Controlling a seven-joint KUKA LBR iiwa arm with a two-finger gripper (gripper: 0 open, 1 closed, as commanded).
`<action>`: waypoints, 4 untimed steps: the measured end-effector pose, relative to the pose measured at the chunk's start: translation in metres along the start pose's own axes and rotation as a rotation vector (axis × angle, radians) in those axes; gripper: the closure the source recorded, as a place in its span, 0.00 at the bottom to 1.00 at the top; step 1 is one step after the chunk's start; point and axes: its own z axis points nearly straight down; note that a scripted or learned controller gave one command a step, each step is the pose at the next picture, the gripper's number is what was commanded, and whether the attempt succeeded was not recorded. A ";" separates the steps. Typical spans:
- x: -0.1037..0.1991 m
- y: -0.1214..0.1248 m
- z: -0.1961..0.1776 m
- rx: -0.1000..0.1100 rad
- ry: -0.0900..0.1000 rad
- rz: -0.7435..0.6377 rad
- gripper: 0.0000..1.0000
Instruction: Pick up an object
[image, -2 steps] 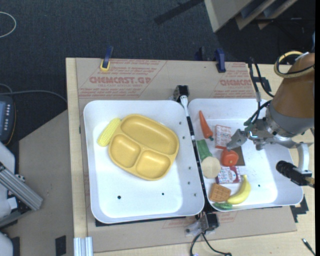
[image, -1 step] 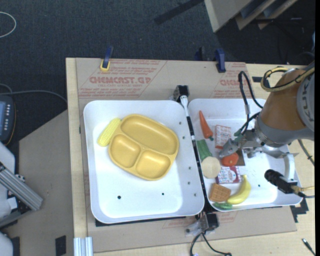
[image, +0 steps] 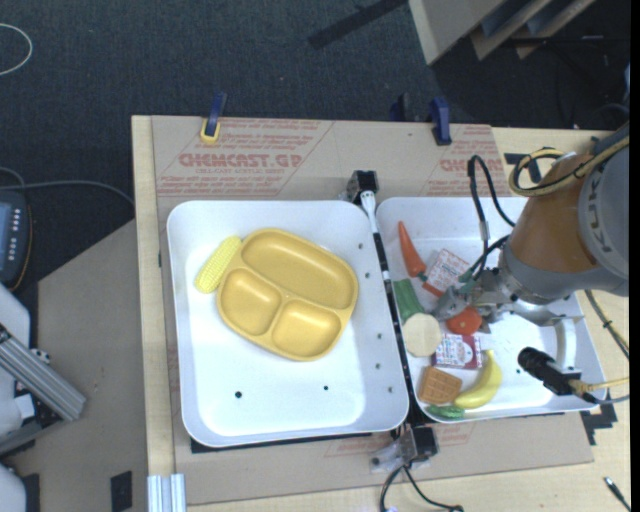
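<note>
Camera view: tool (image: 462, 300) low in right bin (image: 580, 385) over red tomato (image: 464, 322), grip state unclear.

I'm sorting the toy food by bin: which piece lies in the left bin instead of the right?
The yellow corn cob, lying against the yellow divided plate; the carrot and banana lie in the right bin.

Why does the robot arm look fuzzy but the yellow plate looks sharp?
In the camera view the grey arm is smeared, probably from moving, while the yellow plate and corn stay crisp; even light, soft shadows, slight glare on the left bin.
</note>
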 end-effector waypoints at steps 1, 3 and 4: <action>-0.001 0.002 -0.013 -0.007 -0.003 0.002 1.00; -0.012 0.012 -0.122 -0.011 -0.005 0.000 1.00; -0.012 0.013 -0.144 -0.009 -0.003 -0.001 1.00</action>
